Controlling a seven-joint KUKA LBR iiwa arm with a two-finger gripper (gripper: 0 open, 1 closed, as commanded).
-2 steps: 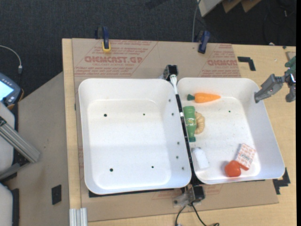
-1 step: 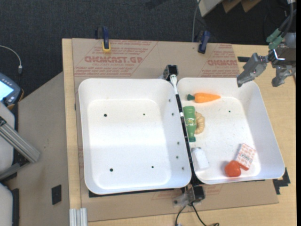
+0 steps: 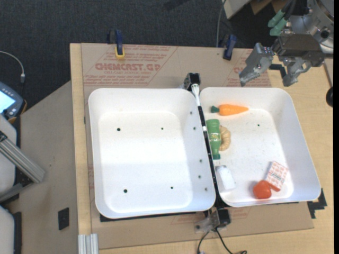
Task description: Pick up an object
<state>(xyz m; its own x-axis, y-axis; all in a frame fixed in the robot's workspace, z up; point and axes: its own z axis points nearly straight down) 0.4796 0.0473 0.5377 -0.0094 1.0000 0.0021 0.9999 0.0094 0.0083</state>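
My gripper [image 3: 271, 72] hangs above the far rim of the right bin [image 3: 296, 123], its two fingers spread wide apart and open, with nothing between them. Below it in that bin lie an orange carrot [image 3: 231, 109] near the far edge, a green bottle [image 3: 213, 137] along the left wall, and a tan pastry-like piece [image 3: 226, 138] touching the bottle. A small white object [image 3: 225, 178] rests near the front left corner. A red ball-like fruit [image 3: 262, 190] and a pink-and-white box [image 3: 277, 174] sit side by side at the front right.
The left bin [image 3: 100, 142] adjoins the right one along a black hinge strip [image 3: 202, 128]. Both stand on a cardboard sheet [image 3: 135, 62] held by blue clamps [image 3: 118, 42] at the far edge. Cables and gear crowd the upper right.
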